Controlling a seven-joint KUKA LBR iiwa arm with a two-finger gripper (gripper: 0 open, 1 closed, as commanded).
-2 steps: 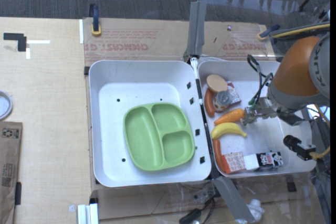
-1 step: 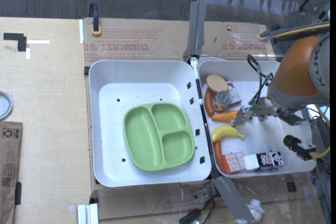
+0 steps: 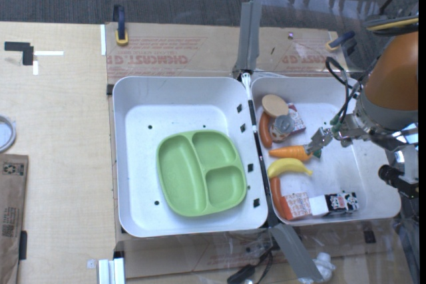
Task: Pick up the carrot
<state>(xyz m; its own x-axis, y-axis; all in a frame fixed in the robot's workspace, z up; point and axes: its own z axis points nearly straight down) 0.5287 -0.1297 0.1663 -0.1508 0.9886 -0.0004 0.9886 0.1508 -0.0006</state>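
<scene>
Gripper (image 3: 319, 142) at carrot (image 3: 290, 152) tip in right bin (image 3: 373, 209); banana (image 3: 289, 168) just below; green plate (image 3: 202, 171) in left bin (image 3: 133, 143).

Single fixed camera, mounted above the bench (image 3: 53, 96), looking down at a slant. Moderate distance: left bin (image 3: 133, 143) and right bin (image 3: 373, 203) both fully in frame. Arm (image 3: 393, 76) enters from the right edge. Dark floor along the top.

The grey arm with its orange band (image 3: 396, 73) reaches in from the right edge of the bench, bent low over the right-hand bin; its metal two-finger gripper (image 3: 319, 143) points leftward and slightly down, near the middle of that bin.
</scene>
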